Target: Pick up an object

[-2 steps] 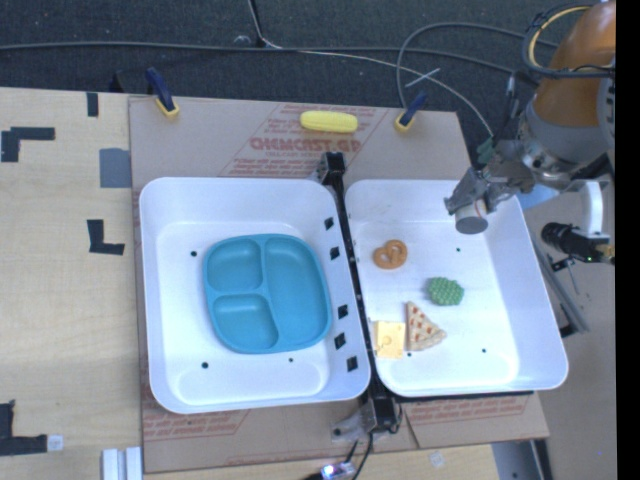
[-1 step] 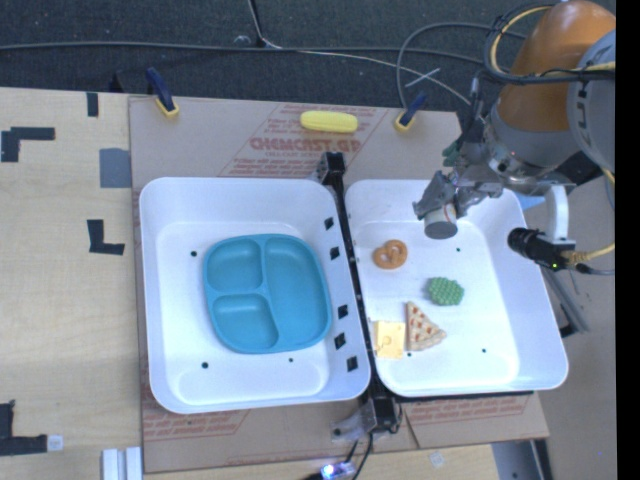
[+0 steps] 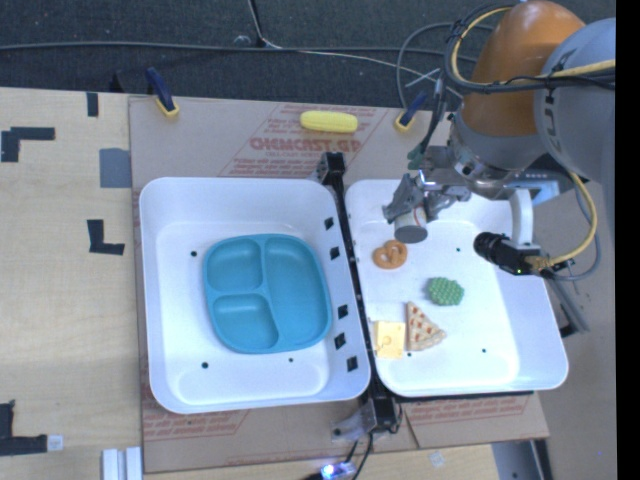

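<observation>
camera view | cardboard bench (image 3: 290, 148) | dark carpet (image 3: 150, 18) behind | two white bins (image 3: 170, 268)

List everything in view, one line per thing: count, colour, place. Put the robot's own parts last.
bins: 2, white, side by side on the bench
divided plate: 1, teal blue, in the left bin
pretzel: 1, orange-brown, right bin, near its left wall
broccoli piece: 1, green, middle of the right bin
pizza slice: 1, tan with red, right bin, front left
cheese piece: 1, yellow, touching the pizza slice's left side
banana-like object: 1, yellow, on the cardboard behind the bins
clamps: 2, blue and yellow, cardboard's back edge
arm: 1, grey and orange, from the right
gripper: 1, grey, just above the pretzel
</observation>
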You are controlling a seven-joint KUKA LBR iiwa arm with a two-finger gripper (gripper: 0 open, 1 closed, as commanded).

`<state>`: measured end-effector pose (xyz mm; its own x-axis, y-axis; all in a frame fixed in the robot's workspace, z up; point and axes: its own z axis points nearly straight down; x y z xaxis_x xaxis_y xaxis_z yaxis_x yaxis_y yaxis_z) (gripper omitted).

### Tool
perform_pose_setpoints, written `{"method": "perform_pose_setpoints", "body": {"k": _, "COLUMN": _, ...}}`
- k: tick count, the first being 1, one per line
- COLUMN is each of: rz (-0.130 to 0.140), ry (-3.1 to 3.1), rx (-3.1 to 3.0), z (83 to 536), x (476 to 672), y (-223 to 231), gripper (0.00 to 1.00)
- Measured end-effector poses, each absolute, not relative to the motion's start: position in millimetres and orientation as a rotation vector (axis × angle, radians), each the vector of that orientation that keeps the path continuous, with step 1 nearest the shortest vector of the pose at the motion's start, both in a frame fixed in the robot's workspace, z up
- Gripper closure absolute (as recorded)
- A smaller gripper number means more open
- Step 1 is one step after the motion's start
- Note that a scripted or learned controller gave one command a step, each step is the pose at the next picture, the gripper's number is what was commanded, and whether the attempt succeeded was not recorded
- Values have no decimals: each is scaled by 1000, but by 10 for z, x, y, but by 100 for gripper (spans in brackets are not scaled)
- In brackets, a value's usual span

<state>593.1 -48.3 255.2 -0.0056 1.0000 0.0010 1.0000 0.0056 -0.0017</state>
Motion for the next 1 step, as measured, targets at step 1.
{"method": "perform_pose_setpoints", "body": {"k": 1, "rz": 4, "ry": -2225, "rx": -2213, "z": 2373, "x": 5757, "y": 23, "gripper": 100}}
